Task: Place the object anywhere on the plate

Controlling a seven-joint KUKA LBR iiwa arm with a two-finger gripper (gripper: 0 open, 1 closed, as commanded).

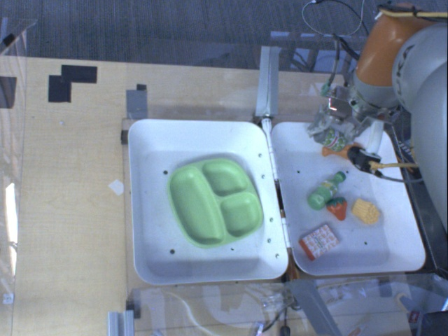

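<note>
a pale wooden bench carried two white bins side by side. the gripper hung over the right bin's far corner, a small orange-and-green object seemingly between its fingers, though i could not tell how firmly. a clean lift should clear the centre wall before crossing to the green plate, which sat with open room around it.
</note>
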